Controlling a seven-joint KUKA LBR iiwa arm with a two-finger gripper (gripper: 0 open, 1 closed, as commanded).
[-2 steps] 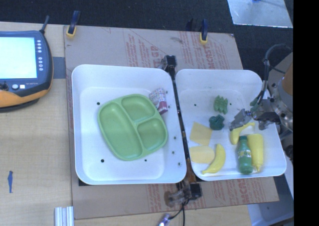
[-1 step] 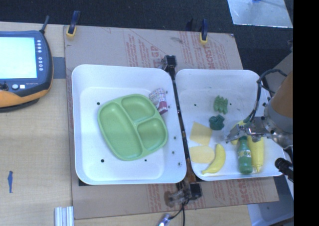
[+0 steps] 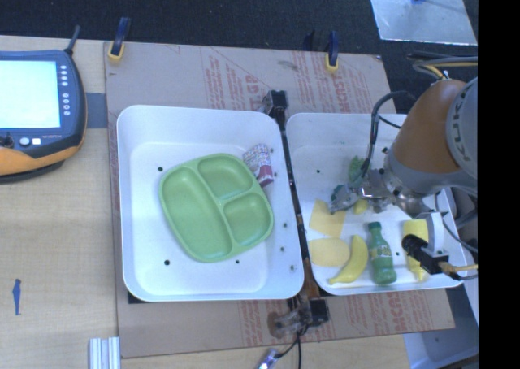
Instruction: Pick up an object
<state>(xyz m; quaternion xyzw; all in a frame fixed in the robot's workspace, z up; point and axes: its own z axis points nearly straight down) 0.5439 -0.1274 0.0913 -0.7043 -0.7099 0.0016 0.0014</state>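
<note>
Gripper (image 3: 351,194) low inside the right bin (image 3: 325,136), near its middle, arm (image 3: 435,136) bent in over the bin's right rim; jaw state cannot be told, the tip is small, dark and partly merged with clutter. Nothing seen between the jaws, so no hold claimed

Likely target is whatever sits under the tip: a yellow slice (image 3: 326,219) lies just beside it toward the bin's left wall, a small green item (image 3: 357,168) just behind it toward the far rim. Which one is meant cannot be told

Along the near rim: pale yellow piece (image 3: 327,252), banana (image 3: 353,262) curved and leaning against a green bottle (image 3: 379,255) lying flat, cap toward the middle. Another yellow piece (image 3: 415,233) by the right rim. Items crowd together and touch, probably tipped in loose; a clean pinch looks awkward

Left bin (image 3: 134,197) carries a green divided tray (image 3: 217,206) at its middle and a small can (image 3: 260,163) by the right wall
</note>
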